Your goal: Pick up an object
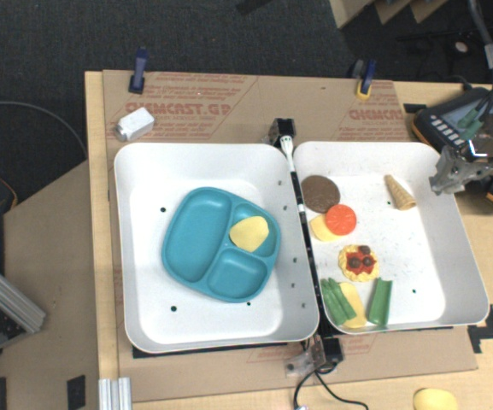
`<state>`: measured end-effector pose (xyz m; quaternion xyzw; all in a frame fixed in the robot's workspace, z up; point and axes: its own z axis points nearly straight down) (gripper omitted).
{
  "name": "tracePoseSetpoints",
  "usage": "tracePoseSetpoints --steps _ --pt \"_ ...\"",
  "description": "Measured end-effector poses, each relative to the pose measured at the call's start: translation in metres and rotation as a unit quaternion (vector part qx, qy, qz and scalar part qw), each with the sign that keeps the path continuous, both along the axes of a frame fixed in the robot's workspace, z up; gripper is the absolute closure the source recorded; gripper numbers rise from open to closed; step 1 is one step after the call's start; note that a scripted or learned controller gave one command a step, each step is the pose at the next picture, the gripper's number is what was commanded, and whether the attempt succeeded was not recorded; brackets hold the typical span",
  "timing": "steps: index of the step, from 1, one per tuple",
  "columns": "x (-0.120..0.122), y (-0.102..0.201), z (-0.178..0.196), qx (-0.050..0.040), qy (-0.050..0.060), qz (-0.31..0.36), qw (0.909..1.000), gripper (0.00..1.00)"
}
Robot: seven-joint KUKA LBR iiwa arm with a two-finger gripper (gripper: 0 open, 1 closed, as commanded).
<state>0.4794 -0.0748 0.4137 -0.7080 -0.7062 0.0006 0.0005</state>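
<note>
- Pincer (453, 174) hangs at the right bin's (425, 229) far right rim; whether open or closed, I cannot tell.
- Blue plate (199, 246) in the left bin (143, 229) carries a yellow piece (249, 233).

Red print on cardboard sheet (229, 101), unreadable

I count 2 white bins (143, 314) and 1 blue plate (196, 237) holding 1 yellow piece (249, 233). I see 2 green sticks (380, 301), 1 cone (400, 192), 1 brown disc (319, 192).

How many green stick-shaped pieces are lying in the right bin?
2. One green piece lies at the bin's near edge, left of a yellow piece; the other green piece lies just right of it. More may be hidden underneath.
</note>
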Motion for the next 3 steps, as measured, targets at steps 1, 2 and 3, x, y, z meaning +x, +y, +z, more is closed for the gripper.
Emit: tracePoseSetpoints --steps 1,2,3 --pt "0.001 0.068 0.066 0.0004 -0.005 0.005 1.0 1.0" --pt "0.001 0.065 0.074 -0.0004 -0.004 0.002 1.0 1.0" --pt "-0.001 0.05 -0.036 -0.0001 0.005 -0.001 1.0 1.0"
